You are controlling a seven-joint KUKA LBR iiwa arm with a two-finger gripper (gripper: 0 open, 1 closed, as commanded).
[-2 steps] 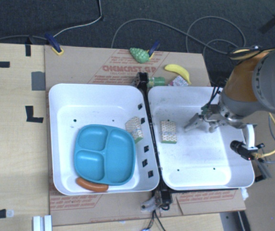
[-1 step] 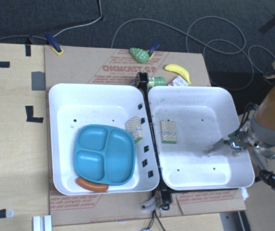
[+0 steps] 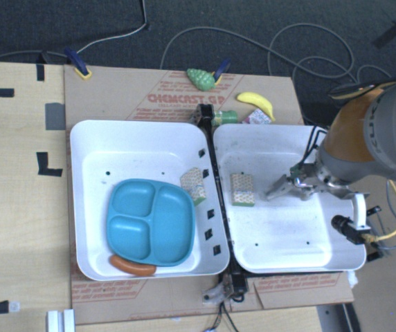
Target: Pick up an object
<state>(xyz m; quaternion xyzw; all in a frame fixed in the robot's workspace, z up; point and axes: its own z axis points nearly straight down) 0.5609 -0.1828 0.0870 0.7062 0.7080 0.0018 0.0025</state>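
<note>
Rectangular speckled sponge [image 3: 242, 189], smooth white bin [image 3: 281, 251]

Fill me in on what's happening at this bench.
The arm reaches into the right bin, its gripper low beside a patterned sponge, which lies loose on the bin floor. The left bin holds a blue tray, a hot dog and another sponge. Nothing is lifted yet.

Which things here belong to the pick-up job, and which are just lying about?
Belong to the job:
pincer, over the right bin
sponge, nearest the pincer

Just lying about:
blue plate
sausage
second sponge
banana
green toy
</note>
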